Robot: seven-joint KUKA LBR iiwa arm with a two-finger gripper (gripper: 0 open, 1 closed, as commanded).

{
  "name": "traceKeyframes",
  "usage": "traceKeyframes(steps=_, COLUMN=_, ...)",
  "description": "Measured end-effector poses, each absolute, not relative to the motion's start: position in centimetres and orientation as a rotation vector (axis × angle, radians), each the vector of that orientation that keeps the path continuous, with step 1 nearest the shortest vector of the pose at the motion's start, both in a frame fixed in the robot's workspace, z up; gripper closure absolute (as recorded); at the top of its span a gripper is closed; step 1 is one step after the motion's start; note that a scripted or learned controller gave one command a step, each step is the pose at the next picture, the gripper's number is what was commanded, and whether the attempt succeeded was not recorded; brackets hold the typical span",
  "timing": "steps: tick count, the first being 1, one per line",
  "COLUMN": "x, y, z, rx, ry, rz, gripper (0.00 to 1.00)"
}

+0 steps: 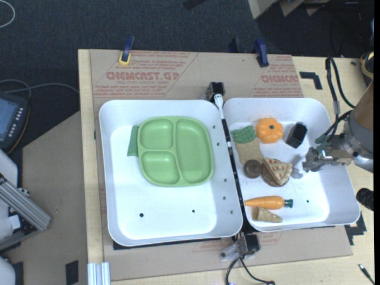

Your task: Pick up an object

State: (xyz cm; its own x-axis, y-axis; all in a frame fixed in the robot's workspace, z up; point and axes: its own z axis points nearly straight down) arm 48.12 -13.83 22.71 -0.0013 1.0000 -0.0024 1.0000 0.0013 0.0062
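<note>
Two shallow white bins side by side on the table [95, 218]: left bin [119, 206] bearing a green divided plate [176, 150], right bin [314, 209] bearing the small things. Among them: an orange pumpkin [269, 130], a green leafy piece [243, 135], a dark block [295, 135], a brown round disc [253, 168], a waffle-patterned wedge [276, 171], a carrot [266, 202] and a tan slice [266, 217] just below it. End effector [310, 162] low over the right bin, reached in from the right, just beside the wedge's right edge and below the dark block. Impossible to tell whether clenched or released; nothing seen between its tips. Likeliest target, judged from nearness: the wedge, touching or overlapping the disc on its left. Best done by centring over the wedge rather than its rim, descending straight, closing across the narrower span, and lifting slowly. Risk: nudging the wedge against the disc, or catching both at once. Task not yet done, every thing lying in the bin.
</note>
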Motion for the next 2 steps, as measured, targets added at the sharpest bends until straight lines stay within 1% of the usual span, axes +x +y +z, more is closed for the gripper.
traceKeyframes(steps=1, x=49.2, y=-7.8, z=23.1, rx=2.212, ry=2.229, rz=0.005, gripper=1.00)
traceKeyframes(steps=2, x=50.4, y=-2.8, z=21.9, rx=2.217, ry=2.228, rz=0.000, gripper=1.00)
